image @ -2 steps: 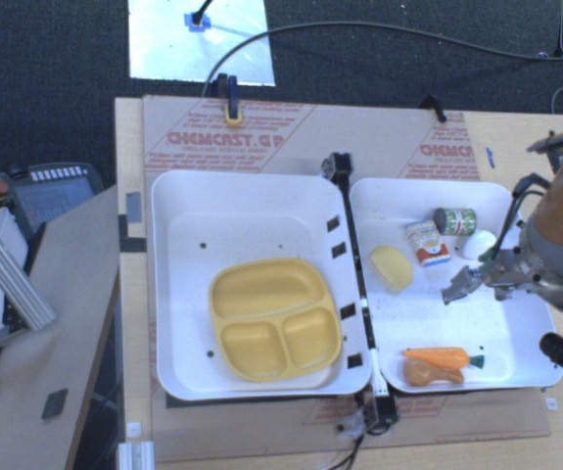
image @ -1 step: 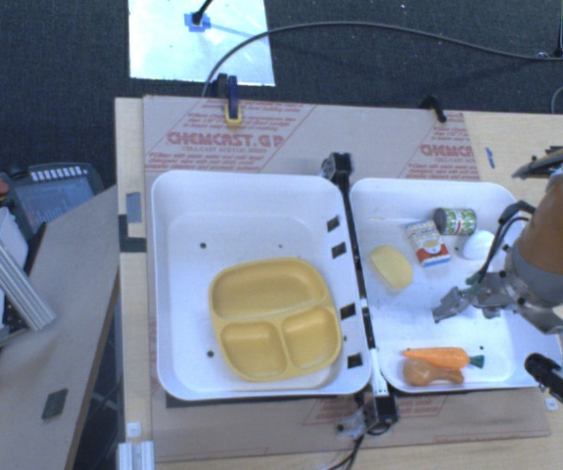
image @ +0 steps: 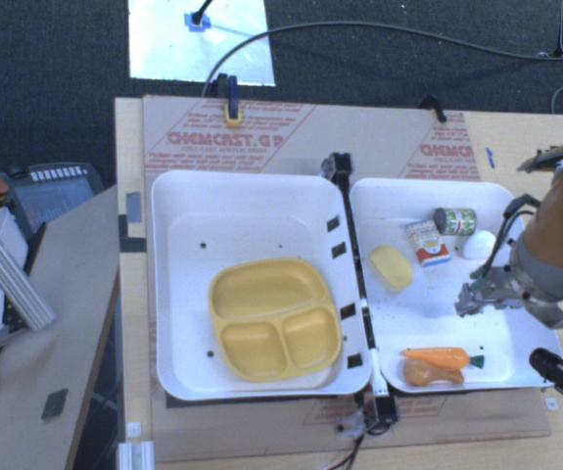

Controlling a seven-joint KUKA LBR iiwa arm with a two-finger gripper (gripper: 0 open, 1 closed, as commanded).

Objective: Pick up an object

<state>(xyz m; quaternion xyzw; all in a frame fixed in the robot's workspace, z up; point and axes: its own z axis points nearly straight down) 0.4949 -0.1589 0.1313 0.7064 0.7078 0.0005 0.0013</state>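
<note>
In the camera view, the left bin point(image: 178, 213) holds a yellow divided tray point(image: 274, 317) at lower centre. The right bin point(image: 389, 199) holds a pale yellow block point(image: 392, 267), a small red-and-white carton point(image: 427, 242), a green-labelled can point(image: 455, 221) lying on its side and a white egg-like object point(image: 477, 245). An orange carrot point(image: 442, 358) with a green tip lies by a tan lump point(image: 430, 373) at lower right. The gripper point(image: 479, 297) sits at the right, between carrot and egg, above bare bin floor; whether its fingers are parted cannot be told, and nothing shows between them.
</note>
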